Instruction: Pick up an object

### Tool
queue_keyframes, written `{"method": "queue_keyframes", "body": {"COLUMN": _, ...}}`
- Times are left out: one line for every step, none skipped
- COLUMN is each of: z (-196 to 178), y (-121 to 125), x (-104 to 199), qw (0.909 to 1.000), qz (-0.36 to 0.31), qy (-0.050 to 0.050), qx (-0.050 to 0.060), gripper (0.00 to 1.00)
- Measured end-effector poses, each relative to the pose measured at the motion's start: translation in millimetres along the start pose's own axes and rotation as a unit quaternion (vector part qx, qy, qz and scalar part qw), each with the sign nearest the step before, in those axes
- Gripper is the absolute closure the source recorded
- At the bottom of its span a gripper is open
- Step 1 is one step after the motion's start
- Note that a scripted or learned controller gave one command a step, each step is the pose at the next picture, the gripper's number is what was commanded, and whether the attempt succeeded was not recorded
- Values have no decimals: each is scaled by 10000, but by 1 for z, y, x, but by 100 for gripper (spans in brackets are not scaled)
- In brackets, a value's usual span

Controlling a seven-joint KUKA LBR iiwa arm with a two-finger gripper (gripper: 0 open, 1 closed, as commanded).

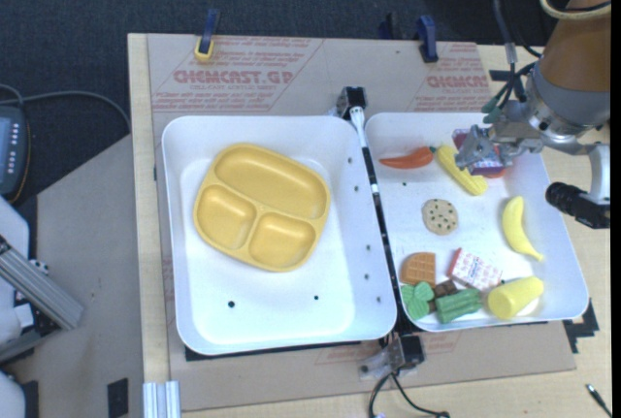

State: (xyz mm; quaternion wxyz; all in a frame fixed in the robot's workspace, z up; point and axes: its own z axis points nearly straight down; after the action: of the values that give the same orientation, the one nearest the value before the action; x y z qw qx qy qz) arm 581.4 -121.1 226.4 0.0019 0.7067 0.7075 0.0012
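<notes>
My gripper (477, 151) hangs low over the far part of the right bin (572, 256). Directly beneath it lies a small purple-pink object (488, 170), partly hidden by the gripper. A yellow corn cob (460, 173) lies just to its left, and a red-orange chili (408, 158) lies further left. Nearer the front are a cookie (440, 215), a banana (519, 228), a brown waffle (419, 268), a pink-and-white wafer (475, 268), green toy vegetables (442, 303) and a yellow lemon (514, 297).
The left bin (184, 212) holds a yellow divided plate (260, 206). A black clip (352, 102) sits where the bins meet at the back. Blue and yellow clamps (206, 36) hold the board's far edge. The arm's black bracket (572, 203) overhangs the right bin's edge.
</notes>
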Motion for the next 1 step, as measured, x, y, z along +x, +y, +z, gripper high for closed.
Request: {"method": "queue_keyframes", "body": {"z": 11, "y": -16, "x": 50, "qw": 10000, "qz": -20, "qy": 19, "qx": 41, "gripper": 100}}
